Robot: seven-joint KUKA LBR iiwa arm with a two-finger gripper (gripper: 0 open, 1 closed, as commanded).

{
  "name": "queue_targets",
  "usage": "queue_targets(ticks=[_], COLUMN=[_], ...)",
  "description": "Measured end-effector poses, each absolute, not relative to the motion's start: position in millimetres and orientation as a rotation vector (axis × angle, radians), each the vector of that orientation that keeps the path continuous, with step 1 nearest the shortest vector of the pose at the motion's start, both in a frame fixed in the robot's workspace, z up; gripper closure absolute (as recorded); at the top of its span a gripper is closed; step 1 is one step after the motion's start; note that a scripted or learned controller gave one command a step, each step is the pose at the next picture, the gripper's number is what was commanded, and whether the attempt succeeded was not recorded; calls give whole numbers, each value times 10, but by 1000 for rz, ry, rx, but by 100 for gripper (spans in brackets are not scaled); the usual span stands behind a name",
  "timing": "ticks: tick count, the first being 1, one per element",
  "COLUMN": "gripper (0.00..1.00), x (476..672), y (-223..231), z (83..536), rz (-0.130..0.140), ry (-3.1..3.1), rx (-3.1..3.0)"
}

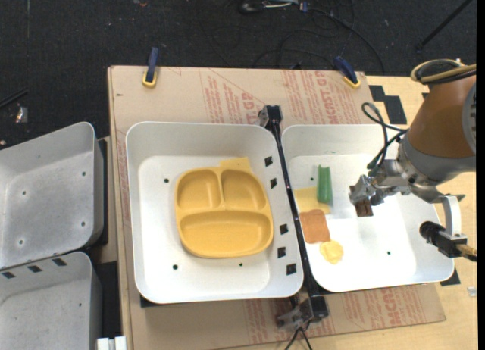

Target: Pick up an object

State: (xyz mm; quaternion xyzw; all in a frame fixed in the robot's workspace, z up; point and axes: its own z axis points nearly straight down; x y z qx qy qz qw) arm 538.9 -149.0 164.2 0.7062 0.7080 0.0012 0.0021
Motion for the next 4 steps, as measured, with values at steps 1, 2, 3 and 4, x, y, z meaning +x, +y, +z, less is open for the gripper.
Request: queue_targets(ticks=[1, 2, 3, 4], gripper=[100, 100, 100, 100], x=[5434, 5444, 5394, 5259], y=[-1581, -1583, -1074, -557], z=[2124, 2459, 2534, 2398], rz=[1, 3, 1, -2], ry=[2222, 2221, 2231, 2230], rx=[2218, 2216, 2214, 2217])
